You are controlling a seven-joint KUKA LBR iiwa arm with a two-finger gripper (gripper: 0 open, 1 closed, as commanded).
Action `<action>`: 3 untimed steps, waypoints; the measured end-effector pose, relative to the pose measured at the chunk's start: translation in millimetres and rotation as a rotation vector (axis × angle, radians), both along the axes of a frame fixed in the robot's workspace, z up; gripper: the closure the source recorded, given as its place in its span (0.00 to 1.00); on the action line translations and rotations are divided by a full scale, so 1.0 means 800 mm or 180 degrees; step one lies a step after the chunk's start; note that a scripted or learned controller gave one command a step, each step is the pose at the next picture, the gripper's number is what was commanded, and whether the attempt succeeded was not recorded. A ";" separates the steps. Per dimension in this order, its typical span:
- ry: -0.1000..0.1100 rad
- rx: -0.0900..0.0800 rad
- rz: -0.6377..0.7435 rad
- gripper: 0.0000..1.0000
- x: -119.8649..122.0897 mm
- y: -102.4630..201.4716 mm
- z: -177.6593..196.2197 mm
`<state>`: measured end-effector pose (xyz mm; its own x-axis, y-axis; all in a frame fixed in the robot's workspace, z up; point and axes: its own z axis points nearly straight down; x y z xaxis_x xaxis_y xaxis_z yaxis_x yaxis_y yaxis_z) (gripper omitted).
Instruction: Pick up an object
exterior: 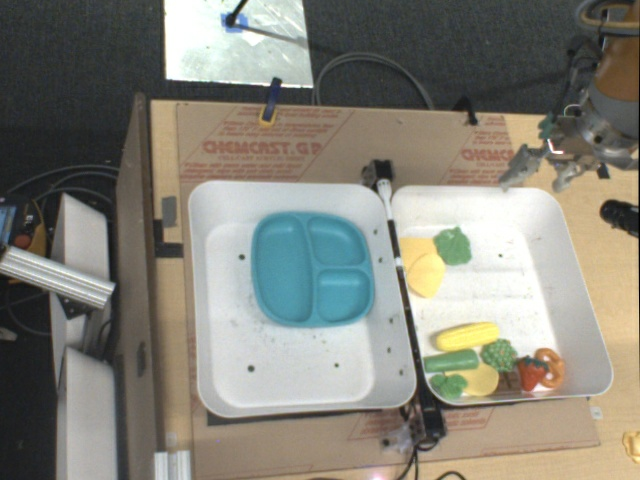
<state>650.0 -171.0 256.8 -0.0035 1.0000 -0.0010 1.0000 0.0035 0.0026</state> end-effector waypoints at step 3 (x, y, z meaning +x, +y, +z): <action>-0.0008 0.0002 0.0015 1.00 0.000 0.042 -0.184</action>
<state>649.9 -137.6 109.4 -0.0083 1.0000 -0.0005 1.0000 0.0083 0.0053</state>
